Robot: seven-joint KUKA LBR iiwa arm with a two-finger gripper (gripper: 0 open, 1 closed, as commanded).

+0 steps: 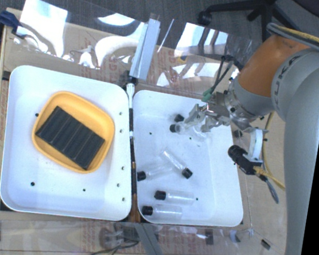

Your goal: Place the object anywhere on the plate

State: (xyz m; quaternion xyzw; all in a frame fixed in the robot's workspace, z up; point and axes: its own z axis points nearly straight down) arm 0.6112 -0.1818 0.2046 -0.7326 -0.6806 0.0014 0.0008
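Observation:
A yellow plate (103, 123) sits in the left bin (11, 184), and a black ridged slab (71, 136) lies flat on it. Several clear vials with black caps lie in the right bin (228, 208), such as one vial (176, 160) at its middle and another (164, 214) by its near rim. My gripper (200, 120) hangs low over the far part of the right bin. A small black-capped vial (176, 124) lies just to its left. Whether anything is in the gripper's grasp cannot be made out.
A black divider rail (131, 149) runs between the two bins. The grey arm with its orange band (267, 63) reaches in from the right over the right bin's far corner. Cables and a black fitting (242, 159) hang by that bin's right rim.

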